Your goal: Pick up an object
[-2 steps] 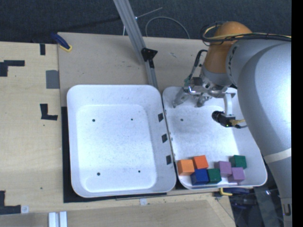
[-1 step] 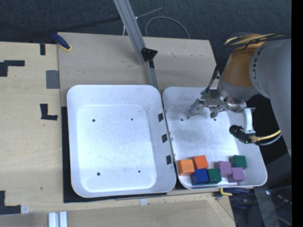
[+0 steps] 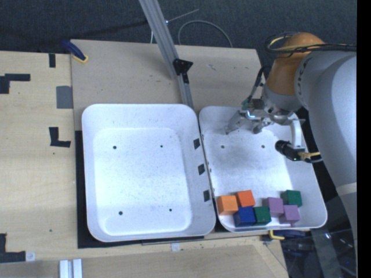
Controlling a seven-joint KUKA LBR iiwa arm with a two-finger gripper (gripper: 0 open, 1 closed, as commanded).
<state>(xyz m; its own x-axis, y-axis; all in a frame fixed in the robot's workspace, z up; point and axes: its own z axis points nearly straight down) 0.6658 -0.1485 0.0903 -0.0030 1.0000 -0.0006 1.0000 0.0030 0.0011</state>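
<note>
Gripper (image 3: 243, 124) sits over the far end of the right bin (image 3: 255, 155), hung from the grey arm (image 3: 330, 109) w/ orange band (image 3: 287, 68) just above the wrist. Fingers (image 3: 233, 125) look spread, one pointing left-down, the other shorter beside it; nothing between them. Gripper is close above the bin floor near the far wall, can't tell if it touches.

All blocks are well apart from the gripper, toward the viewer, bunched along the bin's near wall. Straight below the gripper in the picture: two orange blocks (image 3: 228, 204) (image 3: 246, 198), side by side, touching. Just nearer than those: blue block (image 3: 246, 216) and a green block (image 3: 262, 214), touching. Further right of the gripper's line: two purple blocks (image 3: 275, 205) (image 3: 291, 213), and a second green block (image 3: 292, 198) at the far right of the bunch.

Left of the gripper, past the shared rims: left bin (image 3: 139, 172). Up-left of the gripper, a grey metal bar (image 3: 165, 39) slants across the bench (image 3: 116, 74).
</note>
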